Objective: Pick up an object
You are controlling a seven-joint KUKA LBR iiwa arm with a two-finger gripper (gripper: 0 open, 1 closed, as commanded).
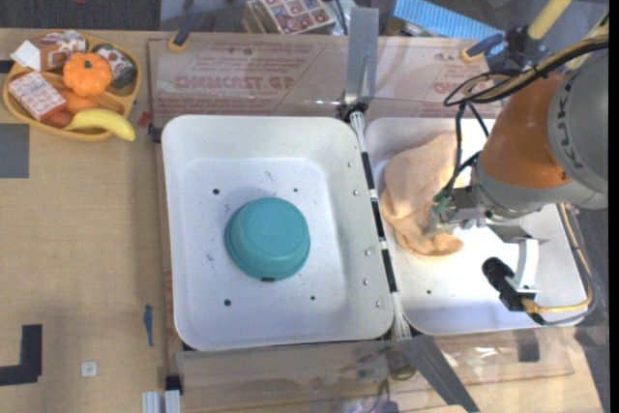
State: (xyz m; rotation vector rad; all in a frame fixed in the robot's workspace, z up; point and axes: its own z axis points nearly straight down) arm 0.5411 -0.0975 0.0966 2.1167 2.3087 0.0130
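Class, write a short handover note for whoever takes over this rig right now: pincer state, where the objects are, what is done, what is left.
Pincer: down in the right bin, at the tan cloth; its grip cannot be judged from this view.
Objects: tan cloth bunched at the right bin's left side; teal bowl upside down in the left bin.
Done: arm has reached the cloth.
Left: confirm a grasp, then lift.

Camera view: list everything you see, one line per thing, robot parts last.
bins: two, white, side by side on the bench
bowl: one, teal, upside down in the left-hand bin
cloth: one, tan, crumpled in the right-hand bin
dish of toy food: one, yellow, bench's far left corner
cardboard sheet: one, brown, behind the bins
arm: one, grey and orange, over the right-hand bin
gripper: one, at the cloth's edge
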